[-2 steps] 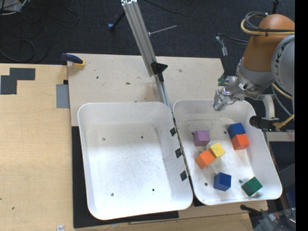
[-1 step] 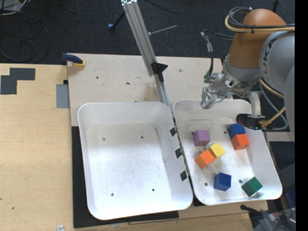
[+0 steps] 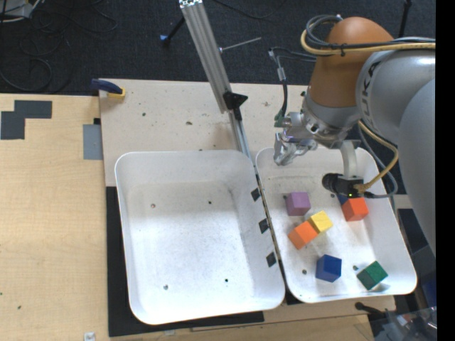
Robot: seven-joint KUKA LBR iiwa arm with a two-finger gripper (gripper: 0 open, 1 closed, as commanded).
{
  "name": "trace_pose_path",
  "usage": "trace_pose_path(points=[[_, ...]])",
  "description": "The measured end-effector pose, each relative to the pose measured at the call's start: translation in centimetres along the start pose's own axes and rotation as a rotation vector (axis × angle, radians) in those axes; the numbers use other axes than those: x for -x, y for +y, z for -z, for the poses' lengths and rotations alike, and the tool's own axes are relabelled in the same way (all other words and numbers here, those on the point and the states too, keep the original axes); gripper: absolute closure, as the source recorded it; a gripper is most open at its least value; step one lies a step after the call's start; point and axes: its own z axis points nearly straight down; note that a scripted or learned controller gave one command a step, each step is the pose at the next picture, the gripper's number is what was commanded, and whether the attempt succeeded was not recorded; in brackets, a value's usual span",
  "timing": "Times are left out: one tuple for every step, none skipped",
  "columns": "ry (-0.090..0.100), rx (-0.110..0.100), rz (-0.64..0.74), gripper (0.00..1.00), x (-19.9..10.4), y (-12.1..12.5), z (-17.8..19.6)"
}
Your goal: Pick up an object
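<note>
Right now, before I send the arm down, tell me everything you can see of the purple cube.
The purple cube is a small, matte, solid-coloured block, lit on top and darker on the near face. It sits flat on the floor of the right bin, toward the far left part, close to the divider. It lies nearest the gripper, which is above and behind it, not touching. The orange cube and yellow cube sit just in front, apart from it.

6 small coloured cubes crowd the right shallow white bin (image 3: 398, 261); the left shallow white bin (image 3: 142, 190) lies open for passage.
</note>
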Motion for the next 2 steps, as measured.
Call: trace_pose_path(points=[[0.0, -0.001, 0.0, 1.0, -5.3, -1.2, -0.1], [-0.001, 0.002, 0.002, 1.0, -11.1, -1.7, 0.5]])
